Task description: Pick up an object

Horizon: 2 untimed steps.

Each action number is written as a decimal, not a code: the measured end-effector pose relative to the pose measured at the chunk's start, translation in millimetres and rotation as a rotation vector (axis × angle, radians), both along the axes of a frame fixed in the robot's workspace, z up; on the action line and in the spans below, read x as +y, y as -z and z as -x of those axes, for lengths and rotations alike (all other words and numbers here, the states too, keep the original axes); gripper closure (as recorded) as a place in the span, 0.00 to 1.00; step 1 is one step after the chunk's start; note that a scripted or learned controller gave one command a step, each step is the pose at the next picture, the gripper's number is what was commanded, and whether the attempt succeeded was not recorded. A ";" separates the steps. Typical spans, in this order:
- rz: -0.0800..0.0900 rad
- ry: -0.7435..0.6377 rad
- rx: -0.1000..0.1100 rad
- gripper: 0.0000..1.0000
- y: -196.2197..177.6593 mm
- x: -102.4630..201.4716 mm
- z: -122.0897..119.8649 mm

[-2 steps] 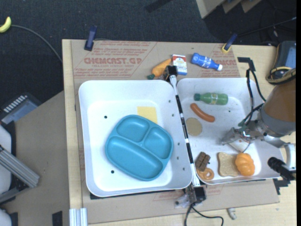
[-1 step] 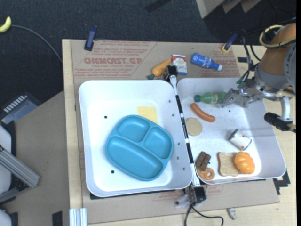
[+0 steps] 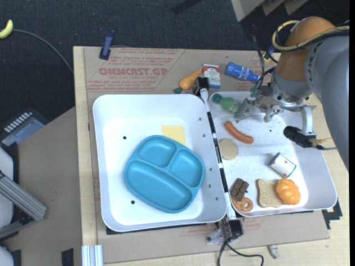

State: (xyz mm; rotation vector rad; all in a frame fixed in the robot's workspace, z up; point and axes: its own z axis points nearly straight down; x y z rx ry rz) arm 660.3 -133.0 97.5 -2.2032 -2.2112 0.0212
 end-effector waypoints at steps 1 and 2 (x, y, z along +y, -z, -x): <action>0.004 0.003 -0.022 0.00 5.2 39.1 29.3; 0.004 0.002 -0.016 0.00 -0.9 26.1 3.2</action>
